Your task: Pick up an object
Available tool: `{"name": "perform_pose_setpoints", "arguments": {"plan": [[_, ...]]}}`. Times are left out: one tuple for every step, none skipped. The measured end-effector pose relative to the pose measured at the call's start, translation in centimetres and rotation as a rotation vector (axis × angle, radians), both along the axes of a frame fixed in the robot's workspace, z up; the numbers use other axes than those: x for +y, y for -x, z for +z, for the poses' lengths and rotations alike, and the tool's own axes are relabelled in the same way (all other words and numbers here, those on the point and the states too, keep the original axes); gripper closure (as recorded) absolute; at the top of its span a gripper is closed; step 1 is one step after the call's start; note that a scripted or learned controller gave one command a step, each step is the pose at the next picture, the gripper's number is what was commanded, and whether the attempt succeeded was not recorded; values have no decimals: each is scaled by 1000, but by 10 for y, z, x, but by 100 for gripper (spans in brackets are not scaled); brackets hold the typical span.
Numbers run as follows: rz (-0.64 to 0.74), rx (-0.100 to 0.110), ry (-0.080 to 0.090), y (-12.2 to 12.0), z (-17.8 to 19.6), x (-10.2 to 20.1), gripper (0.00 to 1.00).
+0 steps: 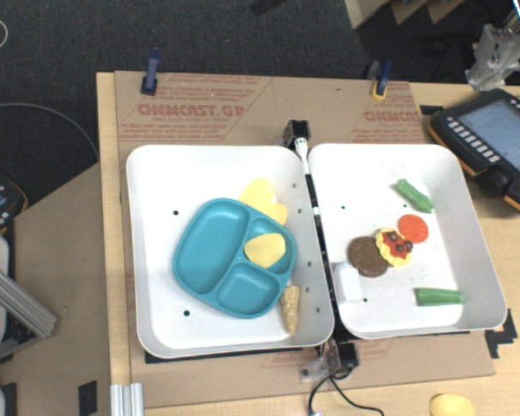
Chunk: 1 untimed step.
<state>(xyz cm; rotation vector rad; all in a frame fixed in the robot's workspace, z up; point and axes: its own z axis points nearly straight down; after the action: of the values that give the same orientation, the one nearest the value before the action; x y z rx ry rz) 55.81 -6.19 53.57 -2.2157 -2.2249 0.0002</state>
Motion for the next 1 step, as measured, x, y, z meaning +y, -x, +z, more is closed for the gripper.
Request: {"name": "perform_pose_setpoints", "arguments": {"plan": [[6,0,-1,16,0,79,100]]}}
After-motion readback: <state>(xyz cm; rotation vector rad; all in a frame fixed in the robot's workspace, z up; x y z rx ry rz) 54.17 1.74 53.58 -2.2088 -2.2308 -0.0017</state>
